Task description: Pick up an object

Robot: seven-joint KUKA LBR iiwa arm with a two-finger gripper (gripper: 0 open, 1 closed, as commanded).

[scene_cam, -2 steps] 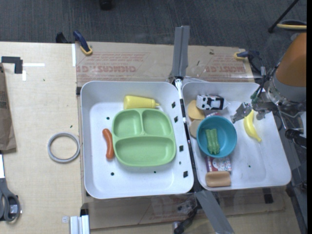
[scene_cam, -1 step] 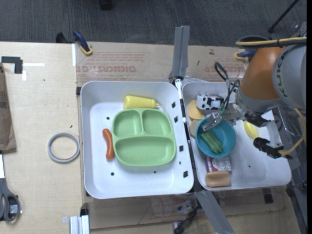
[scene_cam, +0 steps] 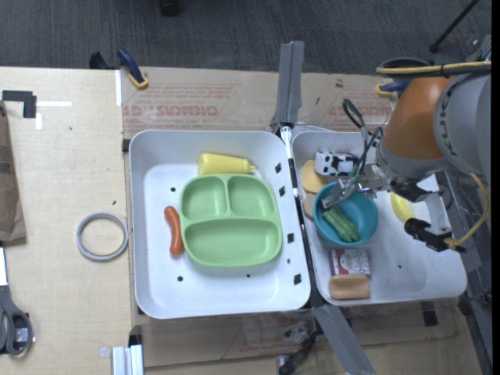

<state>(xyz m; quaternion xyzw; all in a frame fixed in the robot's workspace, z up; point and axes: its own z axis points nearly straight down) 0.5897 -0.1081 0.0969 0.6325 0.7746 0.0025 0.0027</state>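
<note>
The gripper (scene_cam: 344, 194) is seen low over the right bin (scene_cam: 437, 276), at the upper left rim of a blue bowl (scene_cam: 348, 217). Whether it is released or clenched cannot be told from this slanted view, as its tips are lost against the bowl's rim and the clutter behind.

The step in hand is judged to be the reach into the bowl, with the grasp itself not yet shown as made. A green vegetable (scene_cam: 341, 223) lies inside the bowl, just below and beside the gripper, and is taken to be the likely target; contact between the two cannot be confirmed. For the next move, a firm closing on the vegetable and a straight lift clear of the bowl's wall would be called for, since the bowl could be dragged or tipped.

Further out in the same bin, a yellow piece (scene_cam: 401, 206) is seen to the right, a bread roll (scene_cam: 349, 287) near the front. In the left bin (scene_cam: 148, 280), well apart, a green divided plate (scene_cam: 231, 219) is flanked by an orange sausage (scene_cam: 174, 230).
</note>
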